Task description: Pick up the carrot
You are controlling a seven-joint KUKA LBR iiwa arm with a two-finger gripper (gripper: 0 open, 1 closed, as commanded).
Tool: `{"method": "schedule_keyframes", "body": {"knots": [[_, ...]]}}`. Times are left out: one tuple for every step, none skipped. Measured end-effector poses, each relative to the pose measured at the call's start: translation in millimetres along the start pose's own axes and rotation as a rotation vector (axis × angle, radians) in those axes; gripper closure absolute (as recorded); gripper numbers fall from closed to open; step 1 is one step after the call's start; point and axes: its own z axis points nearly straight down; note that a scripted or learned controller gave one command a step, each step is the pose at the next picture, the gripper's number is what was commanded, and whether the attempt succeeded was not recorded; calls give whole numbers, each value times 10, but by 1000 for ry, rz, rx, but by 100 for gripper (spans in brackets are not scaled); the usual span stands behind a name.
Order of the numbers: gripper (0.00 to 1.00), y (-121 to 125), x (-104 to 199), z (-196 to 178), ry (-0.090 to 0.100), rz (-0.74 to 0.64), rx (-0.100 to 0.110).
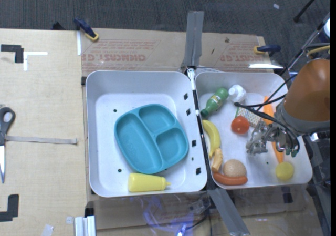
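The carrot [278,154] lies in the right bin [252,78] near its right wall. It is a long orange piece, and the arm's wrist and cables cover its middle. Its upper end shows near the orange band and its lower tip points at a yellow lemon [284,171]. My gripper [256,144] hangs low over the bin floor just left of the carrot's lower part, between the carrot and a red tomato [240,125]. Nothing shows in its grasp.
The right bin also holds a green bottle [214,101], a white item [237,92], a banana [212,134], a bread roll [234,167] and a hot dog [229,179]. In the left bin [100,135] are a blue divided plate [152,137] and a yellow bottle [147,182].
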Motion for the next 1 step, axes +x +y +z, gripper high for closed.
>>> {"method": "schedule_keyframes", "body": {"knots": [[100, 6, -26, -102, -6, -3, 1]]}}
